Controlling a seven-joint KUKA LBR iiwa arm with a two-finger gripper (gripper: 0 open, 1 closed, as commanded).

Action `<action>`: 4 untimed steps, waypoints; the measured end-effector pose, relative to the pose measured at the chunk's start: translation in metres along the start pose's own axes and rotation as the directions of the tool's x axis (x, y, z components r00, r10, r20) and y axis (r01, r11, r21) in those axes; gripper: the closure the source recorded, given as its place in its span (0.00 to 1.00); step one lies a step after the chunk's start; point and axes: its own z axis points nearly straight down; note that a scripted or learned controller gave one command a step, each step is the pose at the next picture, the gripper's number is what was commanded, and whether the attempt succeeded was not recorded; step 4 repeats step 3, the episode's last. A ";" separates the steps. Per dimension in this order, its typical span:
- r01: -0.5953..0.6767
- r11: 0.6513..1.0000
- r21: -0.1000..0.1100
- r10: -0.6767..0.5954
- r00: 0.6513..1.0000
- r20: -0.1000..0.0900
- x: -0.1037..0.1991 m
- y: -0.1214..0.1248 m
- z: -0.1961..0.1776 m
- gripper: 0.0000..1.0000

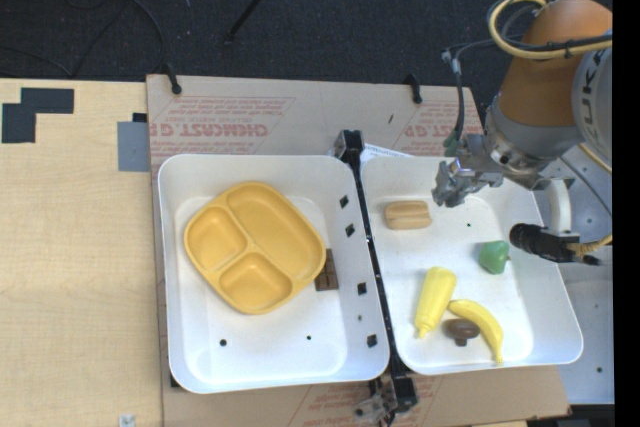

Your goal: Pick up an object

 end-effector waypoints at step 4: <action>0.002 1.000 0.003 -0.002 1.000 0.000 0.152 0.005 0.014 1.00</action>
